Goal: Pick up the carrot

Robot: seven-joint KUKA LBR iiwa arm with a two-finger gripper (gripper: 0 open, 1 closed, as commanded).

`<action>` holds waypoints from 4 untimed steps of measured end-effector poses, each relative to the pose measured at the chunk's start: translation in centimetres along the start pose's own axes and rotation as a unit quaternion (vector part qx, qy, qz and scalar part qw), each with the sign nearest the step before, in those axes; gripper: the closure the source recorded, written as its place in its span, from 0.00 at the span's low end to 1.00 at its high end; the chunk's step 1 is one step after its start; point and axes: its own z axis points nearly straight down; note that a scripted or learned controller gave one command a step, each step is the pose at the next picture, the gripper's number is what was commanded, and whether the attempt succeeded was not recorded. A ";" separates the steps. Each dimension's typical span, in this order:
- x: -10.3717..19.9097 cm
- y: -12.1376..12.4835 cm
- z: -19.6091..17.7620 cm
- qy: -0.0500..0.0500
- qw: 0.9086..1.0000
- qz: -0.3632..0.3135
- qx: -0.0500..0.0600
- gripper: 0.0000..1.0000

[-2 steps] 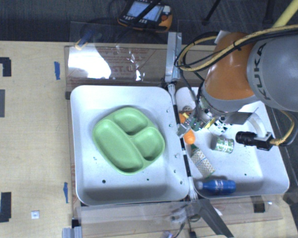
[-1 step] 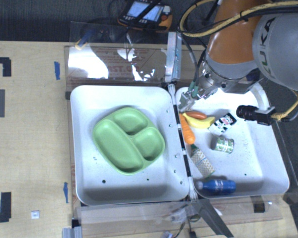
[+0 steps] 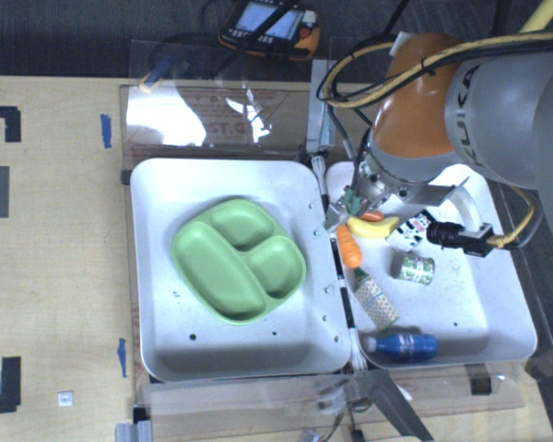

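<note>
At left edge of right bin (image 3: pixel 507 330): carrot (image 3: pixel 349 247) lying flat against bin wall, beside banana (image 3: pixel 370 228). Claw (image 3: pixel 358 203) low over far-left corner, just above carrot; opening state cannot tell. Carrot not lifted. Remaining: grasp, raise clear.

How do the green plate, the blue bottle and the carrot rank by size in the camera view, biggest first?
1. Green plate, by far.
2. Blue bottle.
3. Carrot, though it looks close to the bottle, so that order is unsure.
</note>
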 end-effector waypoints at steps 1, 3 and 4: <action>-7.2 -0.6 0.0 -0.001 0.982 0.188 -0.001 1.00; -5.2 1.1 0.0 -0.001 0.989 0.146 -0.001 1.00; 0.6 -1.3 0.0 0.001 1.000 0.017 0.001 1.00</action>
